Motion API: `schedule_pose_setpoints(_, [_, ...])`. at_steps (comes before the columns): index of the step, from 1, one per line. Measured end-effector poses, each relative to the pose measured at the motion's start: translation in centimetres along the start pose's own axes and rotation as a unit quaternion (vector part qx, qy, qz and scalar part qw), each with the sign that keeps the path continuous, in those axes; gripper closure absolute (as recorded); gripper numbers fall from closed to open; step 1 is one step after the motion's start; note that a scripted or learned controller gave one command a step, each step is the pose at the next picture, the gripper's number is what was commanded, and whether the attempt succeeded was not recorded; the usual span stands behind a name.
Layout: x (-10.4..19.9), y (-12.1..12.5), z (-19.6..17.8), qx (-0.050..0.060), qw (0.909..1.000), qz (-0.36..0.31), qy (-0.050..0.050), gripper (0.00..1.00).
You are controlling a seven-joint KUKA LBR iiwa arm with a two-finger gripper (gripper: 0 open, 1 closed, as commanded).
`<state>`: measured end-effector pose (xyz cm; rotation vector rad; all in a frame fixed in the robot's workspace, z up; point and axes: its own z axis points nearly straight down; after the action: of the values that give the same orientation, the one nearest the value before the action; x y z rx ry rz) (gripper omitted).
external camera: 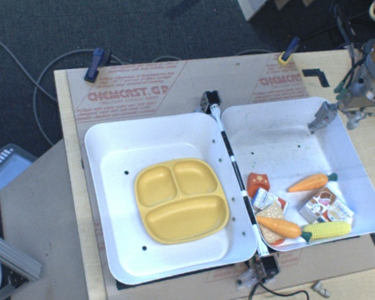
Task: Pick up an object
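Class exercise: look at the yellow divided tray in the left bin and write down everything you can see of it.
The yellow tray is a rounded rectangle of smooth, plastic-looking material with a raised rim. Ridges split it into three compartments: two small ones on the far side and one wide one nearer the camera, all holding nothing. It lies flat, turned slightly askew, about mid-floor in the left bin, resting on that white floor and touching nothing else.
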<state>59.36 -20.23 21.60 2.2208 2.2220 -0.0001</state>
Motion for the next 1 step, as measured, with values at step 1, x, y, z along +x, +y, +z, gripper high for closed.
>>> schedule_pose_setpoints(1, [0.10, -9.35, 7.07, 0.001, 1.0000, 0.001, 0.000, 0.00])
